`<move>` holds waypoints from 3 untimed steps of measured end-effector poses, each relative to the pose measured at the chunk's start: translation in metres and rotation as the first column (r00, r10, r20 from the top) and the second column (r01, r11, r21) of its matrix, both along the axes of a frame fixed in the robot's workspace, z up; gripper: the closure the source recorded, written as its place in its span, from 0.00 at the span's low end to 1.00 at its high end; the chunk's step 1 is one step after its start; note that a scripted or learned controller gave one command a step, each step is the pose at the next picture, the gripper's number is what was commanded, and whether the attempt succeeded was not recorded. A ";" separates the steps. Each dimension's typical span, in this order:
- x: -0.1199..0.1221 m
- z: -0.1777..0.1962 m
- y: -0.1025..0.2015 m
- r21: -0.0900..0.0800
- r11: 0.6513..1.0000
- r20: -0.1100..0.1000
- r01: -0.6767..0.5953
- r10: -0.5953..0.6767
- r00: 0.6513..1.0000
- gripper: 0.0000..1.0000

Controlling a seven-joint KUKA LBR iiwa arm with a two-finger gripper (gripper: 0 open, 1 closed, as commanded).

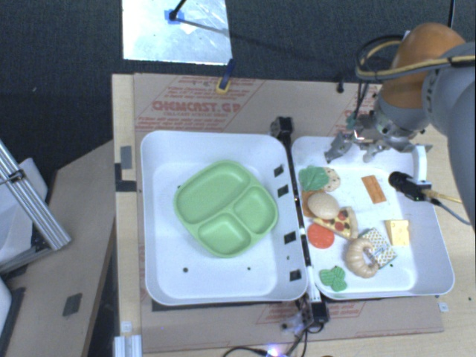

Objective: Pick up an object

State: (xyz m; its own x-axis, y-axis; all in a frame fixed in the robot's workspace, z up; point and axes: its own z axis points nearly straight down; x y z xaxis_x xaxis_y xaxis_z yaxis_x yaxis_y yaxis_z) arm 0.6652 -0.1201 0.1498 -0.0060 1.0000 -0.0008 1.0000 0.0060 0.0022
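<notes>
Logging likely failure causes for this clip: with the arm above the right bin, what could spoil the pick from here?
1. The toy foods crowd together: the pizza slice touches the tomato slice and bread roll, so a descent there may nudge neighbours or catch two.
2. The orange strip and yellow block lie flat, probably hard to grip.

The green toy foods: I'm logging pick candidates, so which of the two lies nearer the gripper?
The leafy green piece at the right bin's upper left lies nearer the gripper. The other green piece sits at the bin's bottom edge, beyond the doughnut.
</notes>
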 end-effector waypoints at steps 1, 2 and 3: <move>-0.008 -0.047 0.005 0.000 1.000 0.001 0.002 -0.002 1.000 0.00; -0.005 -0.061 0.005 0.000 1.000 0.004 0.001 -0.001 1.000 0.00; -0.004 -0.051 0.005 0.000 1.000 0.009 -0.001 0.001 1.000 1.00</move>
